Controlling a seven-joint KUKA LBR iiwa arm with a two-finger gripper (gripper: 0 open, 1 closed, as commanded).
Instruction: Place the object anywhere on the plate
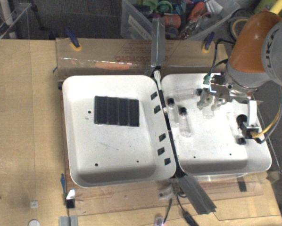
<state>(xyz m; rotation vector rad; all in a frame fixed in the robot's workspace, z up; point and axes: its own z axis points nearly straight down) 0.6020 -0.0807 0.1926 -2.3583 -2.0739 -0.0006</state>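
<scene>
Gripper (208,99) hangs over the right bin (216,161), toward its twelve o'clock side; its jaw state cannot be told. Clear bottle (183,121) lies near its seven o'clock; black plate (117,111) sits in the left bin (108,168).

Wooden bench (23,126), light tan, carries whole setup. Two shallow white bins side by side on it: left bin (79,149), right bin (216,159), touching along dark divider strip (163,126) with small black tabs. Cardboard sheet (112,55) lies under rear of bins, held by blue clamps (75,44) at back edge. Clear crate of colourful toys (178,6) stands behind bins. Dark metal bracket (197,199) juts out at front, below gap between bins. Small fittings sit near bench's front-left edge, too small to identify.
</scene>
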